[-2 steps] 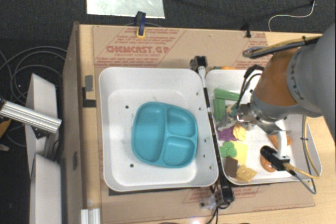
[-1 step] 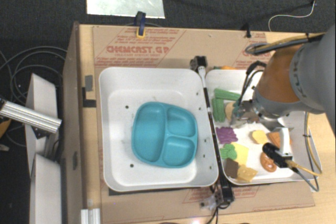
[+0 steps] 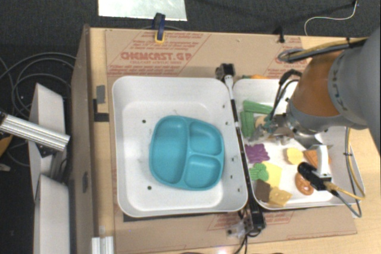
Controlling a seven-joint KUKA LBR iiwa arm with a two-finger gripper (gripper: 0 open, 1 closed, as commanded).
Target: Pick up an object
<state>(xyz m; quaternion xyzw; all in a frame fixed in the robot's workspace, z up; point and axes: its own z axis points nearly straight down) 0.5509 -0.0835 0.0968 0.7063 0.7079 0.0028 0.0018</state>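
The right bin (image 3: 253, 87) holds several toy food pieces. Among them are a long green piece (image 3: 256, 109), a purple bunch (image 3: 257, 153), a small green piece (image 3: 258, 172), a yellow block (image 3: 273, 172) and a brown piece (image 3: 262, 190). My gripper (image 3: 269, 127) is low inside this bin, just right of the long green piece and above the purple bunch. The grey wrist and the orange band (image 3: 315, 89) hide much of it. No object can be seen in its grasp.
A blue sectioned plate (image 3: 186, 151) lies in the left bin (image 3: 134, 128). More pieces lie at the right bin's lower right: a yellow one (image 3: 293, 156), an orange one (image 3: 311, 157) and a brown ring (image 3: 304, 186). Cables run over the arm.
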